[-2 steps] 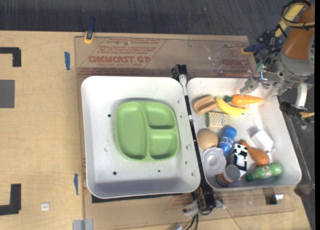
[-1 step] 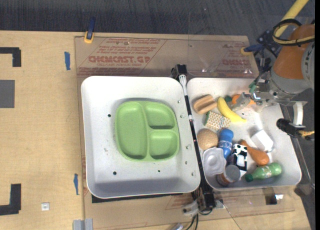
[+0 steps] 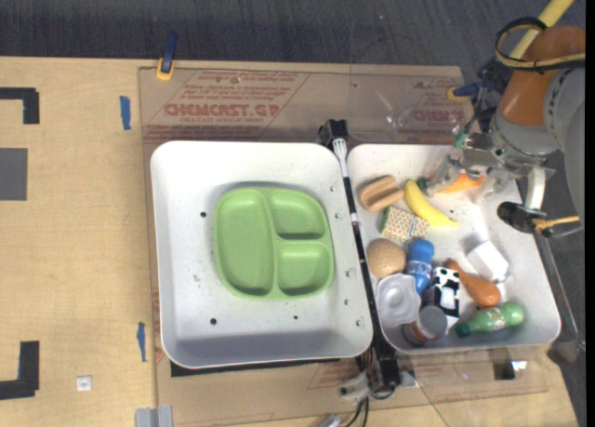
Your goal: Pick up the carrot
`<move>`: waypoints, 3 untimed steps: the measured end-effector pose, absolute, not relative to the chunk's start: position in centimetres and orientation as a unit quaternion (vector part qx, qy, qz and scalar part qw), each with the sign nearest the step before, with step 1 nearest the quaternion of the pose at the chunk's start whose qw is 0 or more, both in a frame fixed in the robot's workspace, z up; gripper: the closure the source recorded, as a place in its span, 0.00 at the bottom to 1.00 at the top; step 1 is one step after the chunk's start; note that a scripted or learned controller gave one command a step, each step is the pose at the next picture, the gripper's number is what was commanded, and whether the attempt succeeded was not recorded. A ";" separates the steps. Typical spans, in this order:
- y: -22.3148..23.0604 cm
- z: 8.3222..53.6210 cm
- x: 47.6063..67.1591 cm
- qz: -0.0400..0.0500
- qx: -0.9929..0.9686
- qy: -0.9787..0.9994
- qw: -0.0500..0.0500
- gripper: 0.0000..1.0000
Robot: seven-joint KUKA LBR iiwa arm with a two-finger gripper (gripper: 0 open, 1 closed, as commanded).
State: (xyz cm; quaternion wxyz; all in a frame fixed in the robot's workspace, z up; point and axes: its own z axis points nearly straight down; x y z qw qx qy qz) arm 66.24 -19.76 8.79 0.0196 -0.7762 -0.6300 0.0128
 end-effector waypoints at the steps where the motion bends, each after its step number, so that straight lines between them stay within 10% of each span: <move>1: -20.2 9.0 64.6 -0.008 -0.803 -0.596 0.009 0.00; 2: -20.2 8.9 65.5 0.010 -0.841 -0.540 0.028 0.00; 3: -20.0 9.0 62.9 -0.011 -0.881 -0.472 0.010 0.00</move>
